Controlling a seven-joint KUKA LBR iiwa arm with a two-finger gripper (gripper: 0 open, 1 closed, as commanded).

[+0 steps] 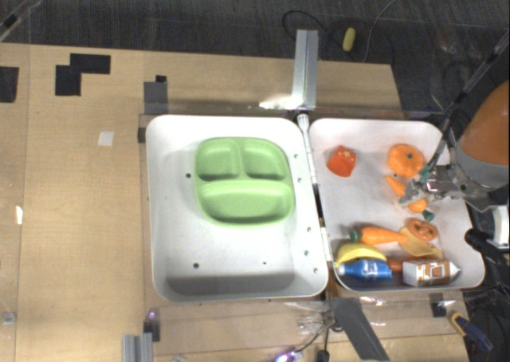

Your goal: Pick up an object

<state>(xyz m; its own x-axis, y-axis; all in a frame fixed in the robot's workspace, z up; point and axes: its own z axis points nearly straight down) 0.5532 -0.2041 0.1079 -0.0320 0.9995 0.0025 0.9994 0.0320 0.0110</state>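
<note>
My gripper point(419, 191) hangs low over the right part of the right bin point(366, 135). An orange pumpkin-like toy point(406, 159) sits just above and left of it. A small orange piece point(395, 186) lies right beside its tip on the left, and another orange piece point(417, 206) lies just below it. Whether either piece touches the gripper is unclear. A red pepper toy point(341, 161) lies apart at the bin's upper left.
Along the right bin's front lie a carrot point(381, 234), an orange slice point(422, 230), a yellow banana point(358, 253), a blue can point(368, 271) and a brown-labelled bottle point(430, 273). The left bin point(171, 265) holds a green divided plate point(243, 179).
</note>
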